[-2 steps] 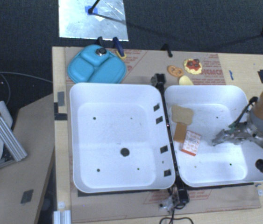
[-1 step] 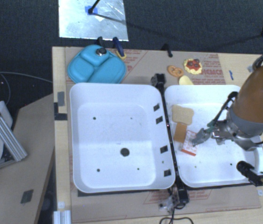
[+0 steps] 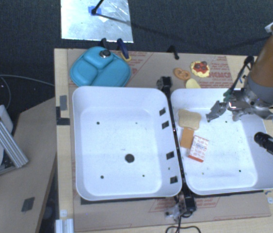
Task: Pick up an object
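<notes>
I am reaching in from the right, my arm [image 3: 272, 67] slanting down over the right bin [image 3: 252, 174]. My end effector [image 3: 217, 111] is hanging over that bin's upper part, pointing left, nothing between its fingers; whether they are spread or closed I cannot tell. Just to its left, the bread [image 3: 189, 118] is lying in the bin, with the orange block [image 3: 187, 138] below it and the packet [image 3: 199, 148] beside that. The left bin [image 3: 92, 178] is sitting alongside on the table [image 3: 146, 62].
</notes>
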Action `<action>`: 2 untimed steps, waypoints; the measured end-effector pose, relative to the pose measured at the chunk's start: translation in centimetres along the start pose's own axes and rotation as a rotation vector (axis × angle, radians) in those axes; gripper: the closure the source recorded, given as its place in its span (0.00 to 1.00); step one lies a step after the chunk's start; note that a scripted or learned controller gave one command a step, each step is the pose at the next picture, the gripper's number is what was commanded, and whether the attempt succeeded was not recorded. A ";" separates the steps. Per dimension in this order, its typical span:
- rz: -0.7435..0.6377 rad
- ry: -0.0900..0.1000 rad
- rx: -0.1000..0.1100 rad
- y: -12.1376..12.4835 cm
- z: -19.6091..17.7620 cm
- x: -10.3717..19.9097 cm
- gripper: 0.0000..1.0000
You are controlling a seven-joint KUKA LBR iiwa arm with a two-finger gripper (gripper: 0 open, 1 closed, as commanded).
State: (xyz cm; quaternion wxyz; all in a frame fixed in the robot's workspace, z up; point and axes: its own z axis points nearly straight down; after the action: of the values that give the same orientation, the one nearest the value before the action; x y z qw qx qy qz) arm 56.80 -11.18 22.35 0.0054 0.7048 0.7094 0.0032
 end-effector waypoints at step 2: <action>-0.012 0.008 0.005 -5.6 3.6 18.3 0.00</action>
State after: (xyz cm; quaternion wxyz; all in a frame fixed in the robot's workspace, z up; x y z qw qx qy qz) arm 51.12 7.10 18.59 0.0008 0.7006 0.7136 0.0039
